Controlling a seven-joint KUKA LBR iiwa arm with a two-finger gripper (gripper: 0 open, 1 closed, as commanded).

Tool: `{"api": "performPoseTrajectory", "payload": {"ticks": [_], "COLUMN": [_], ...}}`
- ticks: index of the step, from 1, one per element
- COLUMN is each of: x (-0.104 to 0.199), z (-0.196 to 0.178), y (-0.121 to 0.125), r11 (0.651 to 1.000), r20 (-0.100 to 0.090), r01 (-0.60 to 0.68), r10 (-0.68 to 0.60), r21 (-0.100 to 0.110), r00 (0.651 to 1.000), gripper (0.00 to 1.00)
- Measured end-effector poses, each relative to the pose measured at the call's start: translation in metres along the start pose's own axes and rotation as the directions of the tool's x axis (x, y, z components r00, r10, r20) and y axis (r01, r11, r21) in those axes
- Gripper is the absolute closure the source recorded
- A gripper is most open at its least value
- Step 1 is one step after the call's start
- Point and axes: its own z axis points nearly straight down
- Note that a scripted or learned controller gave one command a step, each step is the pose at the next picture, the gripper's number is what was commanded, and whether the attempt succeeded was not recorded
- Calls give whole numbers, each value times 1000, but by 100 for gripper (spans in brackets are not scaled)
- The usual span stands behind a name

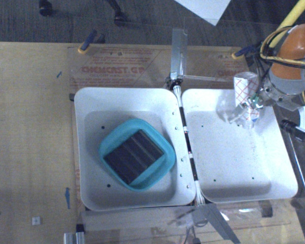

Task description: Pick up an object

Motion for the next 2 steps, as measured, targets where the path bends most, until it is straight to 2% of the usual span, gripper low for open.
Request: {"api": "performPoseTrajectory", "payload": {"ticks": [1,2], "x": [-1,79], "z": [-11,-77], "y": [1,30], "r11": [1000,999], "r20": [5,21], "r01": [1,-52], "r10": [-1,52], "r21": [-4,-14], "r00": [1000,998], "gripper": [100,100]}}
